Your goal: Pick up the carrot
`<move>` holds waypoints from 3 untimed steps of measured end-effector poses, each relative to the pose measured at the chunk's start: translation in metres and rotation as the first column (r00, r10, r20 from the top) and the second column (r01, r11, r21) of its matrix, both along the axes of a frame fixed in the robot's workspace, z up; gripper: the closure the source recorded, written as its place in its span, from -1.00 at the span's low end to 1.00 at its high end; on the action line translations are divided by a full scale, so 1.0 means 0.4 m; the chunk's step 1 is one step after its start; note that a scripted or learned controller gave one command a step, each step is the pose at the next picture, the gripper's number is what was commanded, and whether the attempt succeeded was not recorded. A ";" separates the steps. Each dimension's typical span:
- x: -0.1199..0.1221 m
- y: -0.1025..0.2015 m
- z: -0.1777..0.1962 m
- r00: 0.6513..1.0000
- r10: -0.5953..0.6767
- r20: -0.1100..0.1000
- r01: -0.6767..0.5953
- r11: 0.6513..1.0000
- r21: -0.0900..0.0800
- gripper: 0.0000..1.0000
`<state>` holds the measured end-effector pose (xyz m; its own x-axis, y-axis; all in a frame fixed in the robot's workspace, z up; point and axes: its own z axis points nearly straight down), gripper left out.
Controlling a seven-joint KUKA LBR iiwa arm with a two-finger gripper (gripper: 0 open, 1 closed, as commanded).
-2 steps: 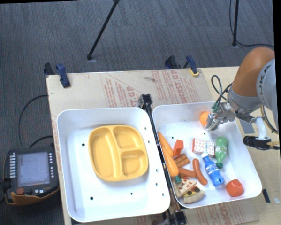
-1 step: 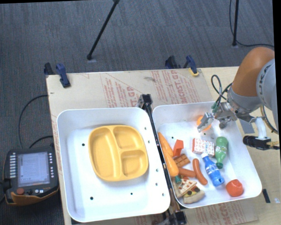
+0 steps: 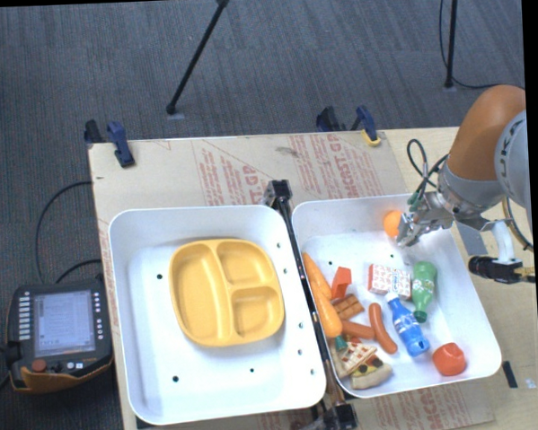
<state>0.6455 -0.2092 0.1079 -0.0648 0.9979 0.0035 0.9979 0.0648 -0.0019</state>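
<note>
Long orange carrot [image 3: 322,297] lies untouched along right bin's left wall; gripper [image 3: 411,233] hovers well apart, jaws' state unclear. Pick not begun.

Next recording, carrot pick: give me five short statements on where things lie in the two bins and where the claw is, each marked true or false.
1. The carrot lies in the right bin, along its left wall. True.
2. The yellow tray sits in the right bin. False: it sits in the left bin.
3. The claw is over the carrot. False: it is near the right bin's far edge, beside the orange ball, well away from the carrot.
4. The green bottle lies next to the blue bottle. True.
5. The red cup lies in the left bin. False: it is in the right bin's near right corner.
</note>
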 end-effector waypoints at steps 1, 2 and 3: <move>0.000 0.001 0.000 1.000 0.001 0.000 -0.001 1.000 0.000 -1.00; 0.001 0.002 -0.047 0.991 -0.135 0.003 0.135 0.991 0.006 -1.00; -0.001 -0.003 -0.023 0.991 -0.133 0.000 0.133 0.991 0.001 1.00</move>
<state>0.6452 -0.2103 0.0987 0.0680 0.9977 0.0046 0.9977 -0.0680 -0.0018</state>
